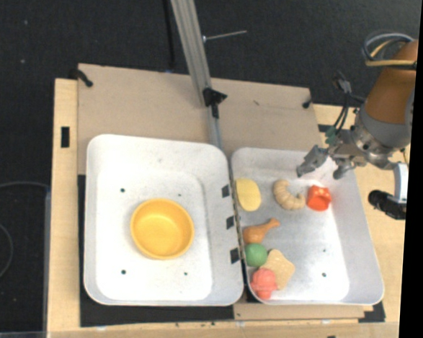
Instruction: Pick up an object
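Pink toy (263,282) lying lower right; gripper (326,164) hovering spread, grasping nothing — red pepper (318,198) below looking light, smooth — pinch across its body.

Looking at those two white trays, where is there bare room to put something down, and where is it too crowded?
The left bin is bare all around the yellow bowl. In the right bin, the right half below the red toy is free. Crowded: its left edge, from the yellow piece down to the pink ball.
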You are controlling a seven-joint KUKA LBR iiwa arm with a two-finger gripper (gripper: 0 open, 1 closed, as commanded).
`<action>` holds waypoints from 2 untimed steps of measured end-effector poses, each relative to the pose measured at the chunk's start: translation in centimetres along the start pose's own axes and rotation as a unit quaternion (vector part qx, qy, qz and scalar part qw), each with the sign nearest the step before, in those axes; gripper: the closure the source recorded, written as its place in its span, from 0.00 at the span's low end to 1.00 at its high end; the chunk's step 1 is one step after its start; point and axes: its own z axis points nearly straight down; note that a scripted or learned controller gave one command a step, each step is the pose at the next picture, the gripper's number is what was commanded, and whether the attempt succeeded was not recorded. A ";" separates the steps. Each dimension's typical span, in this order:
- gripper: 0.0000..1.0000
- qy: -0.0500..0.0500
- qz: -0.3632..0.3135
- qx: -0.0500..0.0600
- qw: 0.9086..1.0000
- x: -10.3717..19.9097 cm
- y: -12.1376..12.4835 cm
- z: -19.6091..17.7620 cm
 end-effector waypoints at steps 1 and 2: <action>0.00 -0.001 0.000 0.000 1.000 0.0 0.0 0.0; 0.00 -0.001 0.002 0.003 1.000 -0.3 0.0 6.3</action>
